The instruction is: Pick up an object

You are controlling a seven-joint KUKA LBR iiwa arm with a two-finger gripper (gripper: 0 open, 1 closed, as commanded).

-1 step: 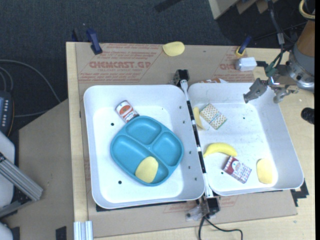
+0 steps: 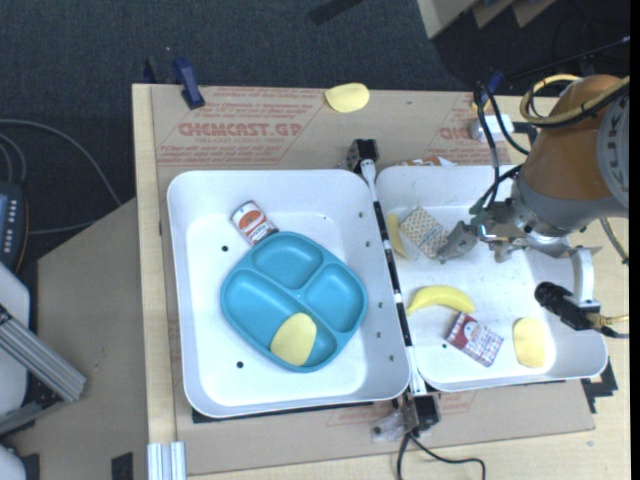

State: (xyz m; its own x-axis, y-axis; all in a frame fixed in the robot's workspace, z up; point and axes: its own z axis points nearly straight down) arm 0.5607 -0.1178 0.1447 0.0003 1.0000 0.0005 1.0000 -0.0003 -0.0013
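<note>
Bench (image 2: 250, 128) of brown board, bearing two shallow white bins side by side. Left bin (image 2: 200, 208): blue divided plate (image 2: 290, 293) at centre, with a pale yellow lump (image 2: 294, 340) in its near compartment; small red-and-white packet (image 2: 252, 221) just beyond the plate, apart from it. Right bin (image 2: 440, 183): patterned grey block (image 2: 423, 232) near the far left corner, touching a yellowish piece (image 2: 395, 236) by the dividing wall; banana (image 2: 441, 299) in the middle; red-and-white carton (image 2: 474, 339) just below the banana; yellow lemon-like fruit (image 2: 532, 340) at the near right corner. Grey arm (image 2: 580, 158) (orange band above the wrist) entering from the right, over the right bin. Gripper (image 2: 462, 240) low, just right of the patterned block, one finger (image 2: 455, 242) pointing toward it; grip state not discernible, nothing visible between the fingers. Second yellow lump (image 2: 347, 97) on the bare board beyond the bins.
</note>
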